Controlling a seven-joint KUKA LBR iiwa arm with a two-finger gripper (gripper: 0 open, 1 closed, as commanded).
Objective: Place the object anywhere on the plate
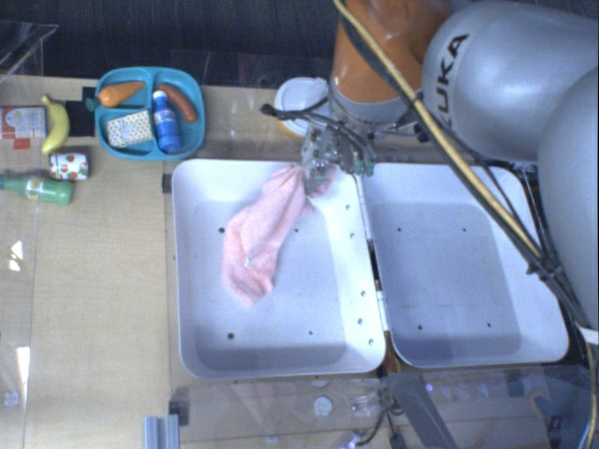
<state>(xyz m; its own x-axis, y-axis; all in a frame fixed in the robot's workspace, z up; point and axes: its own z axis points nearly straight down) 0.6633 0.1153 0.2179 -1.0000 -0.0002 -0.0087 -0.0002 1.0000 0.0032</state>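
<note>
A pink cloth (260, 234) lies in the left bin (201, 344), stretched from the bin's middle up toward its far right corner. Its upper end is drawn up to a point between the fingers of my gripper (316, 169), which is shut on it. The rest of the cloth still rests on the bin floor. The blue divided plate (192, 92) sits on the bench beyond the bin's far left corner, to the left of the gripper. It holds a toy carrot (122, 93), a blue bottle (167, 120), a sausage and a cracker.
The right bin (468, 279) lies under the arm. A white bowl (298, 94) stands just behind the gripper. A banana (56, 124), a small can (68, 166), a green bottle (37, 189) and a box stand at the bench's left edge.
</note>
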